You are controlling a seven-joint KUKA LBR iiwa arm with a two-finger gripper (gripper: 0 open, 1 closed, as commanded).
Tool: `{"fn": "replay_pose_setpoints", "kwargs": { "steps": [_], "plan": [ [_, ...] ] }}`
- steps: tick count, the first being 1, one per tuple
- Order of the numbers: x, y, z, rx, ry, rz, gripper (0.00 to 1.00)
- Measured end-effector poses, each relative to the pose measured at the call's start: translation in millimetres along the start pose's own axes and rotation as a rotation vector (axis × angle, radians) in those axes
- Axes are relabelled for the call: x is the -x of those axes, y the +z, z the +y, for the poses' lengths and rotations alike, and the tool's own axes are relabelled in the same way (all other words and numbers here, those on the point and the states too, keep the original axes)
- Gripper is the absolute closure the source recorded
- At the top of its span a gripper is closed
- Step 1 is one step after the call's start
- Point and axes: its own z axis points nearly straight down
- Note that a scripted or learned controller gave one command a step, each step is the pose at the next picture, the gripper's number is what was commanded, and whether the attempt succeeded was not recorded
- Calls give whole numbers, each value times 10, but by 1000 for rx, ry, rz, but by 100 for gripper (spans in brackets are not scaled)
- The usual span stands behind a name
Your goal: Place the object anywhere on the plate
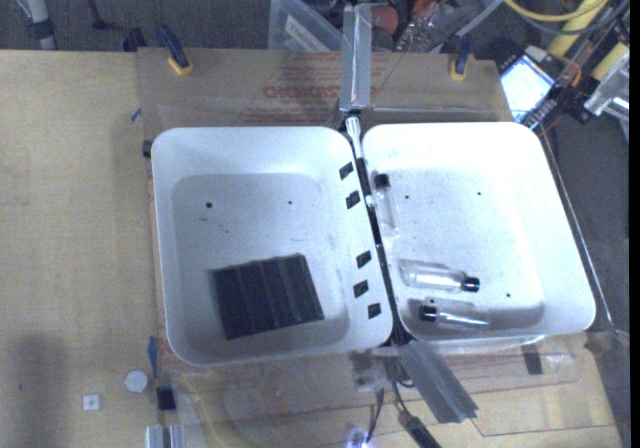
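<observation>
While beside bottles (440,281), plate (267,295) unobstructed.

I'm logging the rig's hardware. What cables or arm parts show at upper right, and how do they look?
A yellow hose hangs in a loop at the top, and a pale grey block juts in from the edge. Whether these belong to the arm is unclear, and no markings are legible.

Two bins sit side by side on the bench (70,186), their inner rims touching along a divider strip. In the left bin (170,161) a flat ridged plate (266,295) lies toward six o'clock. The right bin (520,151) holds three small bottles: one (383,198) at nine o'clock against the inner wall, and two (lying on their sides, near each other) at (438,279) and (450,315), toward seven o'clock.
</observation>
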Motion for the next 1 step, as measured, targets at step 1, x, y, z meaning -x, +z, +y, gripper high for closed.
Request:
{"fn": "replay_pose_setpoints", "kwargs": {
  "steps": [1],
  "plan": [
    [136, 6, -466, -2, -604, 1, 100]
  ]
}}
